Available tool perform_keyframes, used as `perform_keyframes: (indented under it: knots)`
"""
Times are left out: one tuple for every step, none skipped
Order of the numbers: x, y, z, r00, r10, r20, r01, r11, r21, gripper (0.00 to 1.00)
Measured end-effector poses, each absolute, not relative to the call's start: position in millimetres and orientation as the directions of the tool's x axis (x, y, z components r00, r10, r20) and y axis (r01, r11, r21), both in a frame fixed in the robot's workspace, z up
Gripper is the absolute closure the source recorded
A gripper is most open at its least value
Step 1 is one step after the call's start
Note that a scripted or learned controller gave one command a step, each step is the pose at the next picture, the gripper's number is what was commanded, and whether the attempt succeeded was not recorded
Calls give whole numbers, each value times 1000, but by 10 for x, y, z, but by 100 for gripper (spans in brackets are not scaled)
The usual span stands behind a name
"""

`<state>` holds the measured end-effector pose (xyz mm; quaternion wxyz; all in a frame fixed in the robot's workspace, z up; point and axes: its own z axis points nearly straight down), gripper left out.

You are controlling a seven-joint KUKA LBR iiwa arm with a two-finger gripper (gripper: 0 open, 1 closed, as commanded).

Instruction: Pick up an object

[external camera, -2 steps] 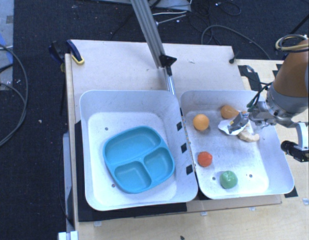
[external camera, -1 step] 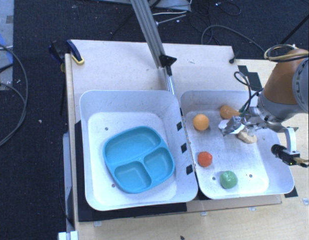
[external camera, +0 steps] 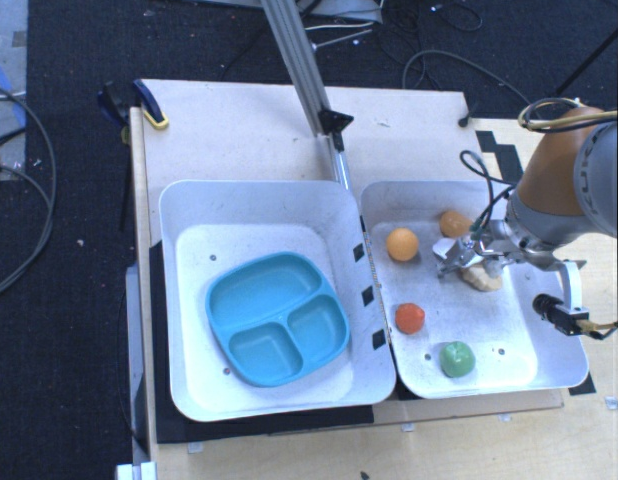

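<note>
Objects for the pick lie loose in the right bin (external camera: 549, 368), well apart, which leaves room for the pincer around each. Nearest is a green ball (external camera: 456, 358); behind it a red ball (external camera: 410, 317); farther back an orange ball (external camera: 402, 244) and a second orange item (external camera: 453, 223). A tan piece (external camera: 482, 280) lies just beside the pincer (external camera: 457, 258). Whether the pincer is wide or closed cannot be told; it is blurred. The arm (external camera: 569, 183) reaches in from the right, wrist bent low over the bin. A blue divided tray (external camera: 277, 318) occupies the left bin (external camera: 179, 268) on the tabletop (external camera: 239, 128).
</note>
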<state>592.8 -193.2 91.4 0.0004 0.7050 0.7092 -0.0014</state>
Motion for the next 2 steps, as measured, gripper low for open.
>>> perform_keyframes:
  knots:
    - [5937,-1918,987,-11,1000,-5,1000,11,-2,100]
    - [5947,-1908,1364,-6,1000,-1,1000,6,-3,100]
